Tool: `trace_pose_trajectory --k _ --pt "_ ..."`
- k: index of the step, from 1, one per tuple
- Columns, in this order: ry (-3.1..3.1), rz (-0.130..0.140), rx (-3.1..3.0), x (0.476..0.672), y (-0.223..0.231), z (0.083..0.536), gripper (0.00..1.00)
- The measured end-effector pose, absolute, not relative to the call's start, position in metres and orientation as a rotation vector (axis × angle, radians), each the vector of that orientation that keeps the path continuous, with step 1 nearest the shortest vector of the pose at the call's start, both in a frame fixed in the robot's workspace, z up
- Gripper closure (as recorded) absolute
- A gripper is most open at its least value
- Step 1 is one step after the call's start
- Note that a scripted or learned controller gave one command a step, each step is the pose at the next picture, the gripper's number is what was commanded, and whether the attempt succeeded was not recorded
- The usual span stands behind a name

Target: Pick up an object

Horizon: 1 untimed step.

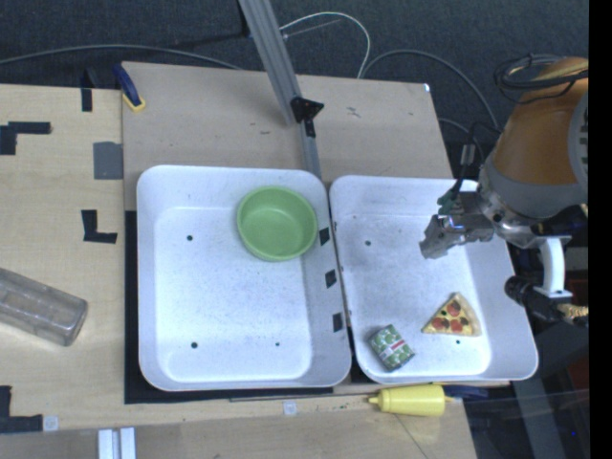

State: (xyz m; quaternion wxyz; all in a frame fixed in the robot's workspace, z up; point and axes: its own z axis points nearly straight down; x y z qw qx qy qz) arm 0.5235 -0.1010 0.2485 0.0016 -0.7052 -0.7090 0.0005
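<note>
We see the tool (438, 240) over the right bin (382, 208), above the pizza slice (452, 316); whether it is open or closed, we cannot tell.

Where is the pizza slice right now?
The pizza slice lies in the right bin, near its front right corner, right of the green box.

No readable text anywhere. The small green packet (391, 346) in the right bin (402, 208) has a printed pattern, too blurred to read. The pizza slice toy (452, 316) shows only topping dots, no lettering. The yellow bottle (413, 401) at the bench edge has no legible label.
</note>
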Motion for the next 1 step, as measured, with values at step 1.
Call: trace_pose_trajectory --k 1 --pt "-2.228 0.000 -2.211 0.5193 -0.0419 0.2535 1.00"
